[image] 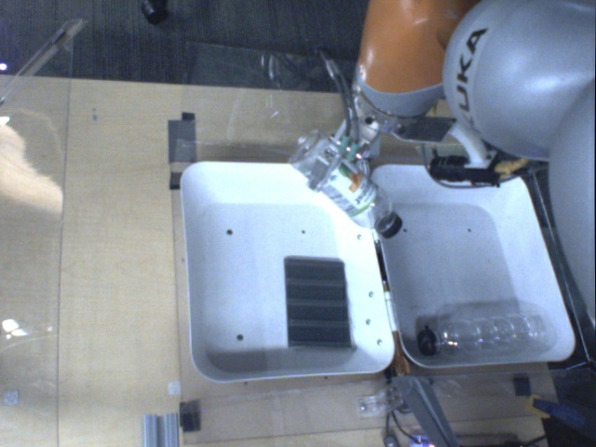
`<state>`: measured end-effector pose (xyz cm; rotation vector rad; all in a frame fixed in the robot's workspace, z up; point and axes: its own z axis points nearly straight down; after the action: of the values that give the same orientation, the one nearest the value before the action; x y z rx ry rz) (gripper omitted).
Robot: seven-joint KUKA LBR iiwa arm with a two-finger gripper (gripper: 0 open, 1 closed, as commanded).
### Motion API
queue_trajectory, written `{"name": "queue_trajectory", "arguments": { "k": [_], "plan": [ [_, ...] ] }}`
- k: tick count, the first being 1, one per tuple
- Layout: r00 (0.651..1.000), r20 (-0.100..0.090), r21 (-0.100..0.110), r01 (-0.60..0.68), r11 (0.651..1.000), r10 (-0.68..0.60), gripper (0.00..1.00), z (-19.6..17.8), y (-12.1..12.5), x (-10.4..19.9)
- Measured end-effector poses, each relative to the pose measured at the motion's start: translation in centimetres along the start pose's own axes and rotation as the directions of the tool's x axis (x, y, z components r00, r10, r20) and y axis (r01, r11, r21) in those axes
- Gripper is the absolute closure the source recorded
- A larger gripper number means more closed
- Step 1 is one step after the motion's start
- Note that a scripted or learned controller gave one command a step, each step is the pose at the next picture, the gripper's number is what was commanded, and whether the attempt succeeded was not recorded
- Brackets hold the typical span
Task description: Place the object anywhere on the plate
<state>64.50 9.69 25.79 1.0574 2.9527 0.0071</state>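
Reaching in from the right, the grey arm [521,63] with its orange band [405,31] hangs over the far edge of the two white bins. Its pincer [340,180] sits above the ridge where the bins meet, near the far right corner of the left bin [214,250]. A clear plastic bottle [352,194] appears to be caught in the pincer, tilted, with its dark cap [387,223] pointing down and to the right, just over the near edge of the right bin [466,222]. How far apart the pincer's tips stand cannot be told; they are blurred into the bottle and the wrist hardware.

Inside the left bin lies a dark ribbed rectangular plate [317,301], flat on the floor toward the near right side, well apart from the pincer. In the right bin a second clear bottle [480,331] lies on its side along the near wall, its dark cap [426,341] pointing left. Both bins rest side by side on the pale wooden table [102,250].
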Motion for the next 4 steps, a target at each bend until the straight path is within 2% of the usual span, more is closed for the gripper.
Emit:
{"name": "queue_trajectory", "arguments": {
  "k": [2,3,4],
  "plan": [
    [1.000,0.006,-0.013,0.000,1.000,0.000,1.00,-2.3,0.4,-0.1],
    [0.999,0.002,0.000,0.048,0.999,-0.048,1.00,-2.1,-4.0,-4.8],
    [0.999,0.007,-0.006,0.050,0.999,-0.050,1.00,-3.4,-3.8,-4.8]
  ]
}}
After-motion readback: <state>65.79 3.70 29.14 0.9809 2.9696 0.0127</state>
